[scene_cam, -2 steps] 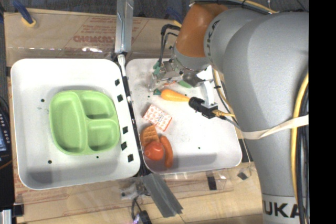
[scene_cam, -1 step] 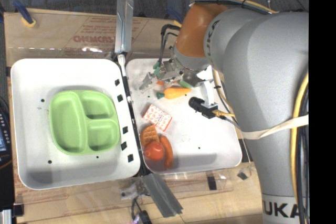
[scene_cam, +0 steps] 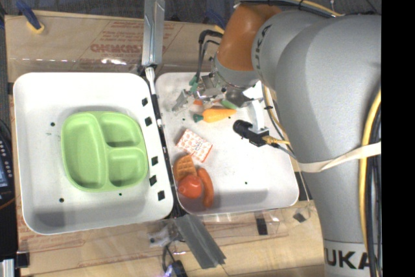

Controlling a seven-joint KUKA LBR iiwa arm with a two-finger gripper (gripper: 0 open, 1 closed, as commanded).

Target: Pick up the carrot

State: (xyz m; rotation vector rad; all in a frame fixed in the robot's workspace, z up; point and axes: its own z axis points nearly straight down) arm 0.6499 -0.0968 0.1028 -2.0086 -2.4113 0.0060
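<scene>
The grey arm (scene_cam: 324, 87) enters from the right edge and bends down over the right bin's far right corner. Its orange band (scene_cam: 238, 39) sits above the wrist, near the bin's far edge. The gripper (scene_cam: 206, 95) points down by the far edge, its metal parts a blurred cluster just above the floor.

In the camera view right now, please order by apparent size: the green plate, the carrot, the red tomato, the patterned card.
1. green plate
2. carrot and patterned card, which look about alike
3. red tomato, slightly smaller, though partly hidden among other food
</scene>
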